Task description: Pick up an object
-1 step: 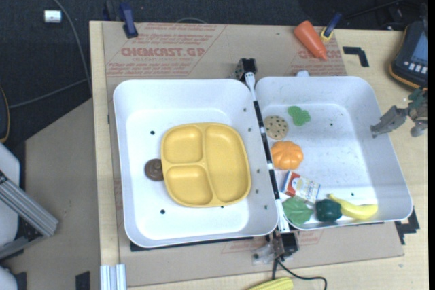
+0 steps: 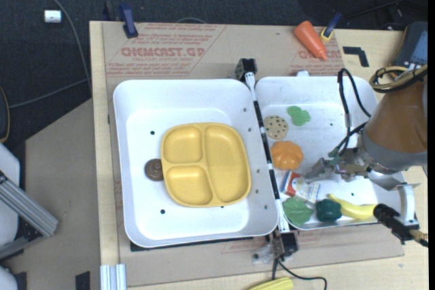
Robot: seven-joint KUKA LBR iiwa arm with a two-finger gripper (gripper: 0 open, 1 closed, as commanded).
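- The gripper (image 2: 318,170) of the grey arm, reaching in from the right, hangs low over the right bin (image 2: 319,86), with its fingers slightly parted and nothing visibly between them.
- Just left of the gripper lies an orange pumpkin-shaped toy (image 2: 286,155); above that, farther from the fingers, sits a speckled round cookie (image 2: 275,124).
- Up and a little left of the gripper, a pale green leafy piece (image 2: 298,115) lies by itself on the bin floor.
- Directly below the fingertips is a small red-and-white packet (image 2: 299,187), and just under it a light green round piece (image 2: 296,210).
- Below and slightly right of the gripper, a dark green lump (image 2: 328,210) touches a yellow banana (image 2: 355,208).
- Well to the left, in the left bin (image 2: 129,146), a yellow divided plate (image 2: 205,164) lies flat with a brown disc (image 2: 154,169) at its far edge.
- An orange carrot-like toy (image 2: 310,40) lies on the bench well above the gripper, outside both bins.
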